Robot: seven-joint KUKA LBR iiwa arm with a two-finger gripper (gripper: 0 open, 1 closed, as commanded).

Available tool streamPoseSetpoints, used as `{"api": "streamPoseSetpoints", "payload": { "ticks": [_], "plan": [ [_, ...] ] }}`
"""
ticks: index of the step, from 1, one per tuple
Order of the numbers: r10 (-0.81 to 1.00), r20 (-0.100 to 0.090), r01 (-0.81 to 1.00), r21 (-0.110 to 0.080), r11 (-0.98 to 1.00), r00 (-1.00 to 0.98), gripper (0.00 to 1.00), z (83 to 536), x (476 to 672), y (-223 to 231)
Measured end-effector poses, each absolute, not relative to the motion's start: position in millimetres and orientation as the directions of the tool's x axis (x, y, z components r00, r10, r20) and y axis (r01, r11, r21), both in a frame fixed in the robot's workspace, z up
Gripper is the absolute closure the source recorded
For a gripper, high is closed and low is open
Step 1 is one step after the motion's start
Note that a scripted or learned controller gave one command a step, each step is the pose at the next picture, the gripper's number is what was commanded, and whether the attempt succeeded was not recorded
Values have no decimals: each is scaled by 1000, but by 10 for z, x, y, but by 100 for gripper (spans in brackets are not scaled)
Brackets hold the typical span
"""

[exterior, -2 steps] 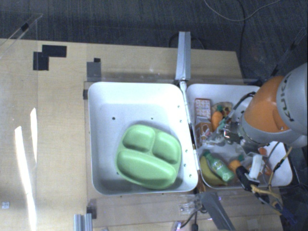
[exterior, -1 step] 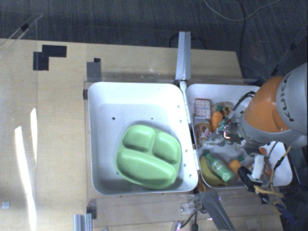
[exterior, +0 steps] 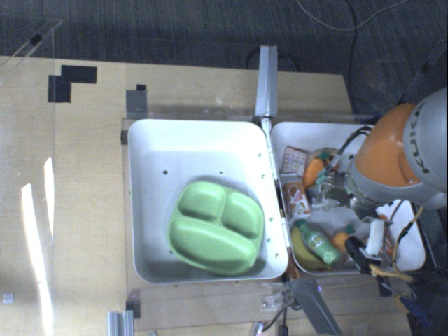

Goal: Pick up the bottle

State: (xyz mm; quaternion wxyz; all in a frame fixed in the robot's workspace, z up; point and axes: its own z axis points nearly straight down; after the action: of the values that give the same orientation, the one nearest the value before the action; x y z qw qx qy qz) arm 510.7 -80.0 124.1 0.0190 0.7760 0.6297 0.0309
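- The bottle (exterior: 316,243) is green and see-through, and it lies on its side in the right bin (exterior: 418,252), near the front wall.
- Its long side runs at a slant, from upper left to lower right in the camera view. The thin end seems to point up and left, but the picture is too blurry to be sure.
- It has a light label around the middle. The words on it are too small to read.
- The bottle rests on a yellow banana (exterior: 305,253) that curves under it.
- A small orange thing (exterior: 340,240) sits just beside the bottle's lower end.
- Two packets with red and white print, one (exterior: 295,161) at the back and one (exterior: 299,199) nearer, lie above the bottle. Their writing cannot be read.
- The arm's grey and orange wrist (exterior: 389,156) hangs over the right bin, and the gripper (exterior: 327,182) is near the packets, apart from the bottle.
- A green lunch tray (exterior: 216,227) with three parts lies in the left bin (exterior: 150,187).
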Motion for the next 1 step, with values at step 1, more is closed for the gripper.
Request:
{"api": "streamPoseSetpoints", "payload": {
  "ticks": [1],
  "plan": [
    [977, 18, 974, 76, -214, 213, 0, 1268, 5113, -856]
  ]
}}
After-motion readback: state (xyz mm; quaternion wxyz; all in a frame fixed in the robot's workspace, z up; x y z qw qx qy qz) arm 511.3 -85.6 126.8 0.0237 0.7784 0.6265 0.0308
